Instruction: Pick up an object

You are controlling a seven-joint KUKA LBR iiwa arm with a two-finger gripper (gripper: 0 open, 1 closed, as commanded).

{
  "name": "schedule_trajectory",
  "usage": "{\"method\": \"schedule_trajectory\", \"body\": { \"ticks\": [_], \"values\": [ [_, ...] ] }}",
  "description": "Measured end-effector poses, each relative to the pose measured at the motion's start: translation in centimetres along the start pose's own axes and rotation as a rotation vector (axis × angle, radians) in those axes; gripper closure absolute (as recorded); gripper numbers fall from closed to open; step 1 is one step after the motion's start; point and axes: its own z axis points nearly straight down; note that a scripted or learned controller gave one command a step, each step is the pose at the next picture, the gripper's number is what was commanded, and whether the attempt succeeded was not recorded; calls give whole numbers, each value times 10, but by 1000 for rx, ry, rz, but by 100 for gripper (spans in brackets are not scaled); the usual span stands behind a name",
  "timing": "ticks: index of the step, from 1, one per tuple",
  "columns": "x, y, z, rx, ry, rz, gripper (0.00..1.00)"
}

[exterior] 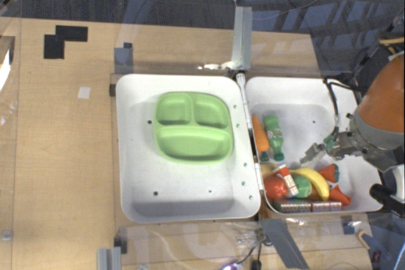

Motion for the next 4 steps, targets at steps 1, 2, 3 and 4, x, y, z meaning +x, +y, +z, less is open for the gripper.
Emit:
{"method": "schedule_trajectory", "body": {
  "ticks": [1,2,3,4],
  "values": [
    [8,5,81,-14,-6,-5,0],
    [25,17,81,-15,-6,150,0],
    [32,70,82,-15,-5,138,0],
    [25,148,84,-11,-3,243,0]
  ]
}}
